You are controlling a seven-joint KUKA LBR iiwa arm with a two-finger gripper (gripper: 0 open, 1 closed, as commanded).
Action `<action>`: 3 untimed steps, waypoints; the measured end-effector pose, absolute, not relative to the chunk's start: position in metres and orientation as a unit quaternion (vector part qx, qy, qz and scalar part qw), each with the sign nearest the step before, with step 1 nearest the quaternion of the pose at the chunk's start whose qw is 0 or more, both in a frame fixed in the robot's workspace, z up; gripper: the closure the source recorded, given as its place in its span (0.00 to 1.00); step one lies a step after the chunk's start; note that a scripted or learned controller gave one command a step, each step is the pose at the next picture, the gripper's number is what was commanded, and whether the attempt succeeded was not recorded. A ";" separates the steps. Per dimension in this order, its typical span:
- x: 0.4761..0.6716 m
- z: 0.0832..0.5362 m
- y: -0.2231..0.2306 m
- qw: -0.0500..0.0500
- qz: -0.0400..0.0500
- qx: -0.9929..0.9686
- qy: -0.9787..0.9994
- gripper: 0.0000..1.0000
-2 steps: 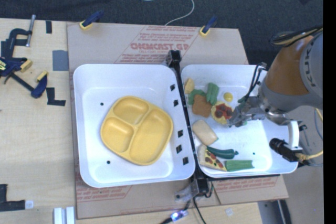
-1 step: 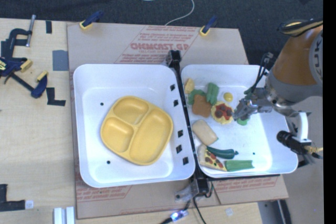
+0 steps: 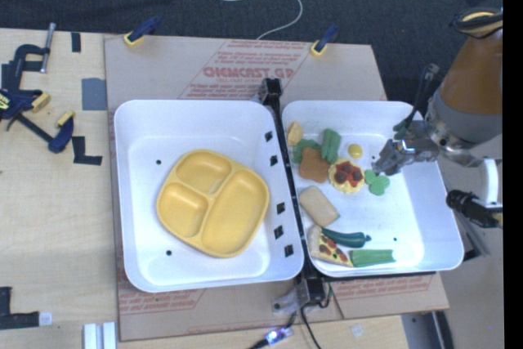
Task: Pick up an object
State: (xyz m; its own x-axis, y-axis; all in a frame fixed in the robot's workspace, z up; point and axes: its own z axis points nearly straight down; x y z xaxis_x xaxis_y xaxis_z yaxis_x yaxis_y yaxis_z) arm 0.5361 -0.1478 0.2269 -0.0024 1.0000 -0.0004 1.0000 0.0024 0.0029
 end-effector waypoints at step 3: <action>0.615 0.222 -0.006 0.000 0.000 0.705 0.709 1.00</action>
State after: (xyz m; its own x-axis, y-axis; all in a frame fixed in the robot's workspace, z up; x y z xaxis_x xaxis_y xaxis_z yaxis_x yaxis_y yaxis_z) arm 0.6149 -0.0063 0.2219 -0.0059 1.0000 0.0002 1.0000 0.0059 -0.0010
